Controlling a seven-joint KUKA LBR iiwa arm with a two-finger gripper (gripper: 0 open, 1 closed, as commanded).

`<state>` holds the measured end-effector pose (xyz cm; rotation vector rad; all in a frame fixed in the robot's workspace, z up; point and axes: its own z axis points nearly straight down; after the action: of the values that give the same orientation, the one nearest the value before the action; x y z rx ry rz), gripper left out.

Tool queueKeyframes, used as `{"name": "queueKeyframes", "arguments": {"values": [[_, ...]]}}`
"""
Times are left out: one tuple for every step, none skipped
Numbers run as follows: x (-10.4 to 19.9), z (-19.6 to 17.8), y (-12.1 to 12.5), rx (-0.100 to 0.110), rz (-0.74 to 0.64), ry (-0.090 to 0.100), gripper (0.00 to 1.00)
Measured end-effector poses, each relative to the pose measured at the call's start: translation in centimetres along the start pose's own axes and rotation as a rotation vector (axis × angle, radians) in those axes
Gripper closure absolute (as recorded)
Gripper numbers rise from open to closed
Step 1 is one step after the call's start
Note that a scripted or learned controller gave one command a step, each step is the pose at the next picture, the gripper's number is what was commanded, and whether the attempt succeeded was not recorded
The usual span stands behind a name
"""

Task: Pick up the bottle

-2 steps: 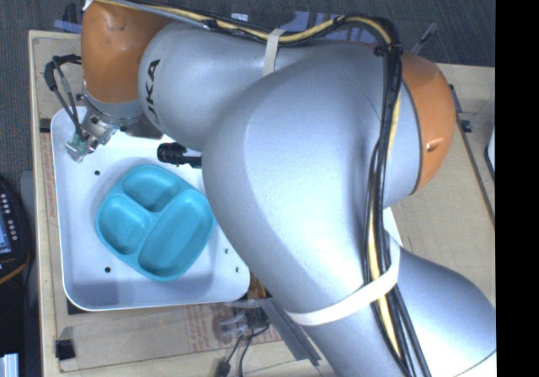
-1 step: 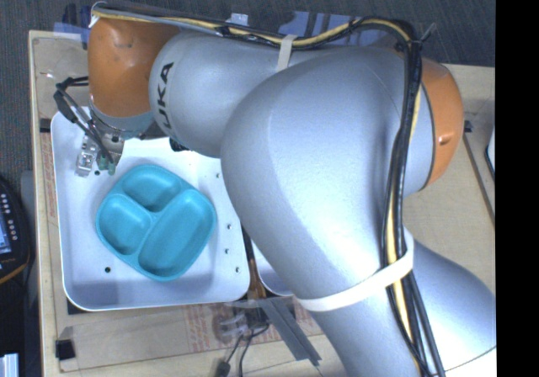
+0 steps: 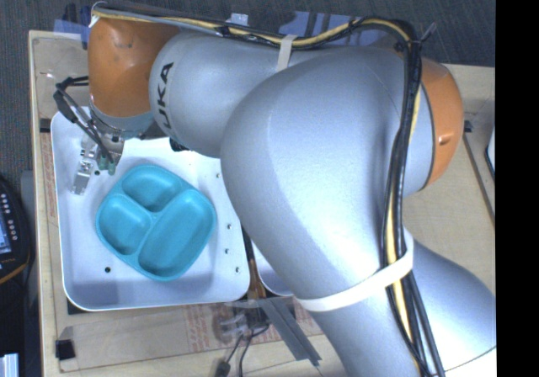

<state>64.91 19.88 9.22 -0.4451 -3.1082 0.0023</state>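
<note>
The end effector (image 3: 87, 167) hangs low over the white bin (image 3: 72, 224), just beyond the blue divided plate (image 3: 157, 220)'s far-left rim; whether it is apart or together cannot be told. Behind it, the grey arm (image 3: 320, 173) sweeps across and over the plate's right side. The bottle cannot be made out.

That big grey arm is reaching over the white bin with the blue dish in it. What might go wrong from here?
The end effector sits low near the left wall of the shallow white plastic bin, so it could scrape or catch that wall. The blue three-compartment plastic plate lies right beside it; a descent or sweep might nudge it. The bulky grey arm covers much of the bench from this camera, so whatever lies beneath it cannot be checked.
</note>
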Motion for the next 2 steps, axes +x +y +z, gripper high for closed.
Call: {"name": "queueKeyframes", "arguments": {"values": [[0.63, -0.10, 1.63, -0.001, -0.227, -0.005, 0.00], [0.63, -0.10, 1.63, -0.001, -0.227, -0.005, 0.00]]}}
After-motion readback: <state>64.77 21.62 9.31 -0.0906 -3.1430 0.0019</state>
